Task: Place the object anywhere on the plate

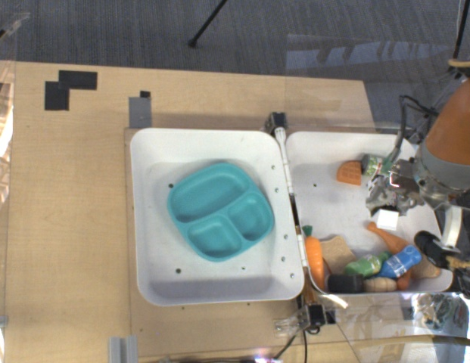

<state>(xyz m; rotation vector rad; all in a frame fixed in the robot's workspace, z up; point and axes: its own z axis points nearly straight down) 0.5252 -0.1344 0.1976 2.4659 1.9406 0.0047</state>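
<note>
A teal plate [218, 209] with three compartments lies in the left bin [151, 278], with nothing on it. My gripper [387, 200] hangs over the right bin [318, 157], near its middle right. A small white block [387, 219] sits directly at the gripper's lower end; whether it is gripped or just lying under it is unclear. Around it in the right bin are an orange wedge [349, 173], a green can [371, 162] and an orange carrot piece [389, 238].
Along the right bin's front wall lie a carrot [314, 256], a tan slice [337, 251], a green item [363, 265], a blue bottle [402, 261], a black item [344, 283] and a brown potato [381, 284]. A divider rail [287, 184] separates the bins.
</note>
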